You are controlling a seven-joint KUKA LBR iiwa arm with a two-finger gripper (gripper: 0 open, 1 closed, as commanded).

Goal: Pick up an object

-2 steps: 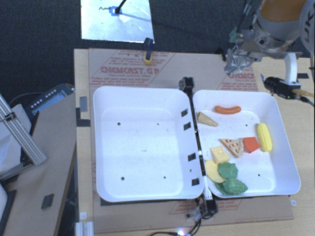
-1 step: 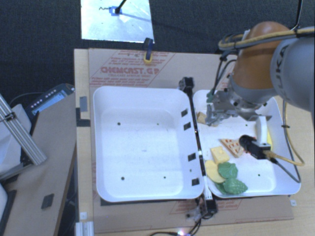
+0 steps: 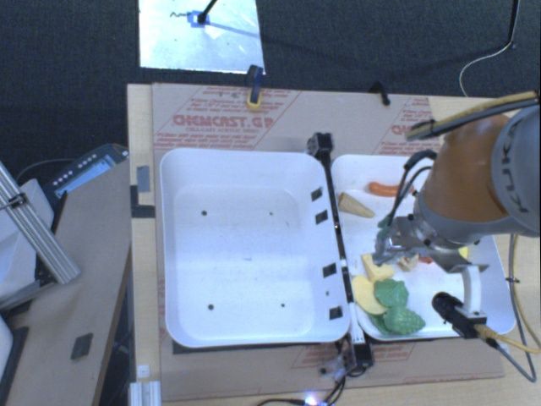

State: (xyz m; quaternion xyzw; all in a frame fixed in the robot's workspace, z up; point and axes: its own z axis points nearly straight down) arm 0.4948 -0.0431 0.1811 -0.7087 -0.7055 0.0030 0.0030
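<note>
Even, bright overhead light — soft focus throughout.
The left white bin (image 3: 245,244) nearly washes out, a metal plate (image 3: 201,24) glares at the top, and faint shadows fall beneath the arm (image 3: 473,176).

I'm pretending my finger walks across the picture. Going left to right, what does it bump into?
Grey gadget with blue screen → big left bin → black clips between the bins → pale wedge → orange carrot-like piece → grey and orange robot arm.
</note>
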